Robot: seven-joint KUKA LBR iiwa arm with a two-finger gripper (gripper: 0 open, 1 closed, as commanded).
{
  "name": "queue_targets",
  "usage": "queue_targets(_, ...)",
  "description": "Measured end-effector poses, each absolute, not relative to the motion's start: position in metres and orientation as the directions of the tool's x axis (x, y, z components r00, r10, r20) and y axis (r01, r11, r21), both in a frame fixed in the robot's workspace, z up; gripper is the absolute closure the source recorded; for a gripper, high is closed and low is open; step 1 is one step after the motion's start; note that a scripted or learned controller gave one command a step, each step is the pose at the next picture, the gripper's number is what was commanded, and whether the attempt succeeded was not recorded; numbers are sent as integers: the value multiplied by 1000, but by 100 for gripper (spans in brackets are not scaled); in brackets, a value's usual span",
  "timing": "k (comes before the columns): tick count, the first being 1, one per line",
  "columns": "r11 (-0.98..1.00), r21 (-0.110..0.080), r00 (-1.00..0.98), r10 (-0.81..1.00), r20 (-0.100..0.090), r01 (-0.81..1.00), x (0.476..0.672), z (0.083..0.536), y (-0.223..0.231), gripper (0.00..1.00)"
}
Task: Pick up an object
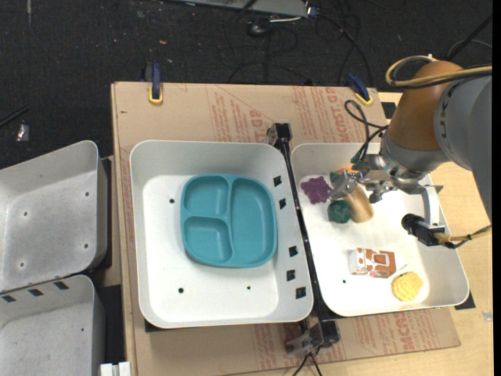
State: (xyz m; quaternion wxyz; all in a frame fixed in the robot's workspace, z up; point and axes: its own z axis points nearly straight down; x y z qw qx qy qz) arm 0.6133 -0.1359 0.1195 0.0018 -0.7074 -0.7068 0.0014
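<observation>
- Bench (203, 108): brown board carrying two shallow white bins side by side.
- Left bin (156, 288): holds one item, a teal divided plate.
- Right bin (450, 276): holds the small objects and the working end of the arm.
- Arm (438, 116): grey with an orange band, entering from the right and bending down into the upper part of the right bin.
- Teal divided plate (229, 221): three compartments, lying flat in the middle of the left bin.
- Gripper (356, 190): low over the bin's upper left area; whether the claw is spread or pinching cannot be told.
- Purple object (315, 188): left of the gripper.
- Dark green ball (339, 212): just beside a tan cylinder (361, 207), both at the gripper's tip.
- Brown-and-white packet (373, 263): lower middle of the right bin.
- Yellow round object (406, 286): just right of and below the packet.
</observation>
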Motion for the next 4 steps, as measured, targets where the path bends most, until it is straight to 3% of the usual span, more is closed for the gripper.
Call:
queue_targets(1,-1,-1,1,1000,0,1000,613,91,-135,0)
queue_targets(2,-1,1,1,1000,-1,1000,614,103,-135,100)
queue_targets(4,1,5,-1,1000,-2,1000,620,192,-141,100)
